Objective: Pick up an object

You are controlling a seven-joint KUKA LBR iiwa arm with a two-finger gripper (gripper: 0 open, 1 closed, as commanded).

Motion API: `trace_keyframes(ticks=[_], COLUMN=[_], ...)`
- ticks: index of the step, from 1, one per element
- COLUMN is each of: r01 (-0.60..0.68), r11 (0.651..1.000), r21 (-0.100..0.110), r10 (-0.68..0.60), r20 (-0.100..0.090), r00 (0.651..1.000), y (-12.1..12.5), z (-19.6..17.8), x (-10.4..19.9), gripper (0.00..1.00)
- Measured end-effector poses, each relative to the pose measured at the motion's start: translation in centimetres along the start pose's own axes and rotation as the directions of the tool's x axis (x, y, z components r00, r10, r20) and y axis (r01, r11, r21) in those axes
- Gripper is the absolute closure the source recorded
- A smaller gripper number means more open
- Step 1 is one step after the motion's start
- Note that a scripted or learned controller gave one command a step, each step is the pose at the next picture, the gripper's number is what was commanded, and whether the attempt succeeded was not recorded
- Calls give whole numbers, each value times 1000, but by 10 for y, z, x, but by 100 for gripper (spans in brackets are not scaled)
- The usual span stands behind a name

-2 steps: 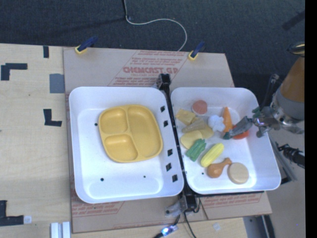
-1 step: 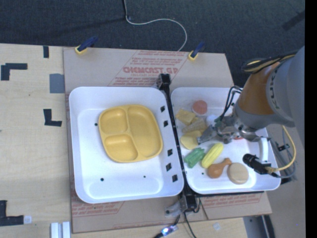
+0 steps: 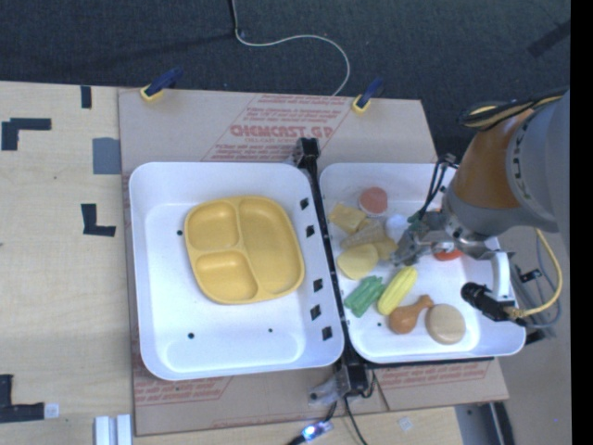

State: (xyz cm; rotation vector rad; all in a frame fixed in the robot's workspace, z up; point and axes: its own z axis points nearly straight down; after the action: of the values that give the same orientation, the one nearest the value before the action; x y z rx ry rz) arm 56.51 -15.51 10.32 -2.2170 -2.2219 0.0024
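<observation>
The surface (image 3: 56,248) is pale wood with black marks, under a cardboard sheet (image 3: 278,128) held by blue-and-yellow clamps (image 3: 162,83); dark carpet (image 3: 111,17) lies beyond, crossed by a thin cable (image 3: 296,40); the left bin (image 3: 157,341) carries a yellow divided plate (image 3: 245,248); the right bin (image 3: 500,346) holds toy food; the pincer (image 3: 414,246) hangs just above the corn cob (image 3: 397,288); its opening cannot be told.

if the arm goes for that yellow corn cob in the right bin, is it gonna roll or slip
The corn cob looks like smooth moulded toy plastic, so probably stiff, light, perhaps slippery. Its long rounded shape could roll sideways if nudged. The green pod lies close on one side and may shift with it.
</observation>
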Motion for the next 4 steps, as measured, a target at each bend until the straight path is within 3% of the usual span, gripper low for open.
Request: trace_keyframes(ticks=[1,2,3,4], r01=[10,2,4,-4], r11=[1000,1000,1000,1000], r21=[-10,5,-3,-13], r10=[-10,-2,-4,4], r20=[-3,-1,-1,2], r00=[1000,1000,1000,1000], y=[1,-72,-81,-81], z=[-86,-80,-117,-219], x=[111,153,193,146], gripper=[100,100,100,100])
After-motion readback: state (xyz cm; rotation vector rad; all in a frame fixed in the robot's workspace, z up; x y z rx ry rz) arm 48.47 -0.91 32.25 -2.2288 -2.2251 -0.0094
